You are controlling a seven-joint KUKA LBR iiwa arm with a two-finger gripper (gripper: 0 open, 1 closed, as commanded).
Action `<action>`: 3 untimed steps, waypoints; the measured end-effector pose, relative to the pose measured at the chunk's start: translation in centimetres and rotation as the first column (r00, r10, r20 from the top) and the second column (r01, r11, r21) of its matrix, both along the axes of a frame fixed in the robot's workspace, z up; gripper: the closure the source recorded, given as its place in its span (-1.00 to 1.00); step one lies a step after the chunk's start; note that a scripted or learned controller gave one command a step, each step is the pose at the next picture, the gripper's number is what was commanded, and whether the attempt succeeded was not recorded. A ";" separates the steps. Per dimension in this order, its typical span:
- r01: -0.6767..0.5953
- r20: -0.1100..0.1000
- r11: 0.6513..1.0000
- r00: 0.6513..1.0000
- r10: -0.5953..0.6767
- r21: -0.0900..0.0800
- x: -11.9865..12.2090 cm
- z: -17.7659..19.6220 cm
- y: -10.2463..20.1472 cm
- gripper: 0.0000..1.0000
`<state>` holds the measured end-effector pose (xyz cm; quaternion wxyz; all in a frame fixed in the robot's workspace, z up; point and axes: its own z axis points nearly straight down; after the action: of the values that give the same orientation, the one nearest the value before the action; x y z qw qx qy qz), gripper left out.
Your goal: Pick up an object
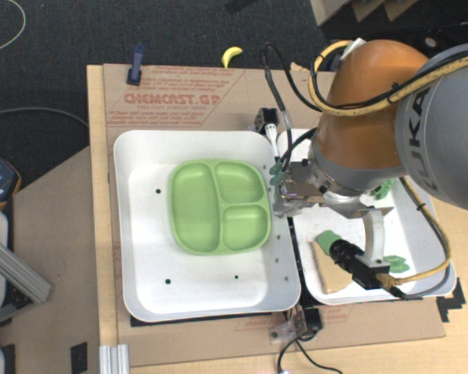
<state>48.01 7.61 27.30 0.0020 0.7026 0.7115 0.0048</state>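
Beside the arm (pixel 366 115), green divided plate (pixel 218 206), flat in its bin (pixel 140 232).

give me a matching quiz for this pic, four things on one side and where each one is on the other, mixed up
Things:
1. green divided plate
2. blue clip
3. yellow curved piece
4. arm's orange band

Places:
a. over the right bin
b. at the back left corner of the cardboard
c. in the left bin
d. by the cardboard's back edge, near its middle

Pairs: 1-c, 2-b, 3-d, 4-a
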 end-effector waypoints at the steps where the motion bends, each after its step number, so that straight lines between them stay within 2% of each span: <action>1: 0.010 0.011 1.000 1.000 -0.010 0.001 0.1 15.2 -0.8 1.00; 2: 0.017 -0.015 1.000 1.000 -0.017 -0.007 6.5 7.3 -4.0 1.00; 3: 0.006 -0.007 1.000 1.000 -0.006 -0.001 0.2 12.0 2.7 1.00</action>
<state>48.21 10.31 39.30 0.0001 0.7046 0.7096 0.0019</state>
